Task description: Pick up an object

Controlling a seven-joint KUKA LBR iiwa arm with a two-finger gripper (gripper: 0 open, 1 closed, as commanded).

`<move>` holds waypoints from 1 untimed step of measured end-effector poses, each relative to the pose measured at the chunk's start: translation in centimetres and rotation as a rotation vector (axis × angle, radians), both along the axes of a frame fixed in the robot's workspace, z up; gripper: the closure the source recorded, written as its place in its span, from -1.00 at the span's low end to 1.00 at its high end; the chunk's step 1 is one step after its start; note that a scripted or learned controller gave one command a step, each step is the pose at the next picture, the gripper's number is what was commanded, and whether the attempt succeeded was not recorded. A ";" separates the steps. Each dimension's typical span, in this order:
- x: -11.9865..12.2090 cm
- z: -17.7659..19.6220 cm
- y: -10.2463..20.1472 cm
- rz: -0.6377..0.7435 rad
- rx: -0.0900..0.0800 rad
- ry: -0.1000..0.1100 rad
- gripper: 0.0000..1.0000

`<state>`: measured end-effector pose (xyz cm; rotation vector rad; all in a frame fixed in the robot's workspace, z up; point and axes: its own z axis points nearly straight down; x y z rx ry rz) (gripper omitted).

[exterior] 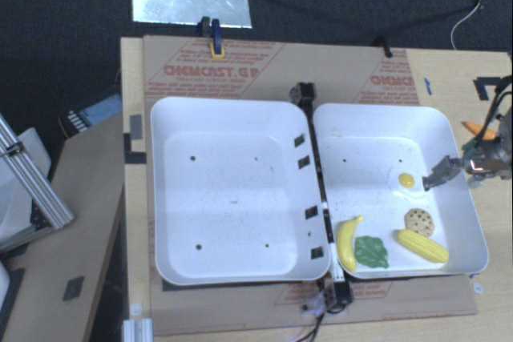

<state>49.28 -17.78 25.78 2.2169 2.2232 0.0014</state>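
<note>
The right white bin (pixel 377 128) holds several toy foods. A small yellow-and-white egg piece (pixel 405 180) lies near its right wall. Along the front lie a round cookie (pixel 418 220), a yellow corn cob (pixel 422 246), a yellow banana (pixel 347 243) and a green leafy piece (pixel 371 251). My gripper (pixel 439 172) reaches in over the bin's right rim, just right of the egg piece and slightly above the cookie in the picture. Nothing shows held in it.
The left white bin (pixel 232 112) sits beside the right one, with black clips (pixel 309 188) along the shared divider. A blue-and-yellow clamp (pixel 215 36) stands at the bench's back edge. A metal frame (pixel 32 180) lies off the bench at left.
</note>
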 end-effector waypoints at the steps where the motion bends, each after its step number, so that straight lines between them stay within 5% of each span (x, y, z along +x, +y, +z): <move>1: 0.3 18.4 5.7 0.008 -0.002 -0.019 -1.00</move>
